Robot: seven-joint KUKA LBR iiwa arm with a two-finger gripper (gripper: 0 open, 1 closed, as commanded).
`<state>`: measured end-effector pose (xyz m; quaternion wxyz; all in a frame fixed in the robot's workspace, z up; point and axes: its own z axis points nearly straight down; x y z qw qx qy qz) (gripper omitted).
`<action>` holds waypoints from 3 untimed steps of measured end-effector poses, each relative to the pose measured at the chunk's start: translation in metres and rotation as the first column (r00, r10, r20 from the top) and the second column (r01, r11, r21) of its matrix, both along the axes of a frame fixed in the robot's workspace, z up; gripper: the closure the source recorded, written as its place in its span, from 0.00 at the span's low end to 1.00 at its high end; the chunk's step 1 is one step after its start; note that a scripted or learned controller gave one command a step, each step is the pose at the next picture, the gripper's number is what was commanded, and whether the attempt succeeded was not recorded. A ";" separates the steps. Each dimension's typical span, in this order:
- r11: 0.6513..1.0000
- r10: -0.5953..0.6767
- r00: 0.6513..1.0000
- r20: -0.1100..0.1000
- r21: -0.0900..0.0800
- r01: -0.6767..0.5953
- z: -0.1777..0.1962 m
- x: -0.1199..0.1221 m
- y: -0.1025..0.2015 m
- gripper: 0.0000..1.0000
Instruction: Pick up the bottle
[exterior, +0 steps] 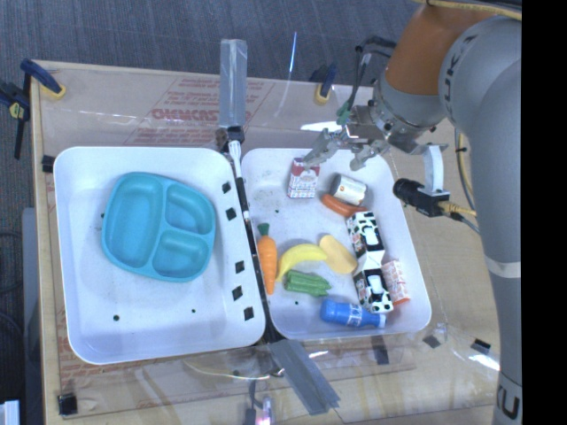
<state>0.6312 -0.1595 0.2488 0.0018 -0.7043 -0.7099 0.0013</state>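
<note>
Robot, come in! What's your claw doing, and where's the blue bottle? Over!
Gripper open, holding nothing, above right bin's far end. Blue bottle lying at near edge, untouched. Cow-print cartons and green vegetable close beside it.

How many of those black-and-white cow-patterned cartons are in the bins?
2, both in the right bin: one cow-patterned carton near its right wall, the other just below it, beside the blue bottle. More seem unlikely.

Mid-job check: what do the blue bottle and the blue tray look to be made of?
Blue bottle: probably plastic, fairly glossy; a pale highlight runs along its rounded body.
Blue tray: likely molded plastic, matte to satin; one even turquoise color with soft-edged compartments and little glare.
</note>
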 end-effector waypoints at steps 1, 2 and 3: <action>0.991 -0.133 0.991 0.003 -0.001 0.133 0.014 0.017 -0.041 0.00; 1.000 -0.015 1.000 -0.002 0.000 0.015 -0.122 -0.045 -0.006 0.00; 0.985 -0.171 0.985 -0.001 0.000 0.171 -0.109 -0.100 0.015 0.00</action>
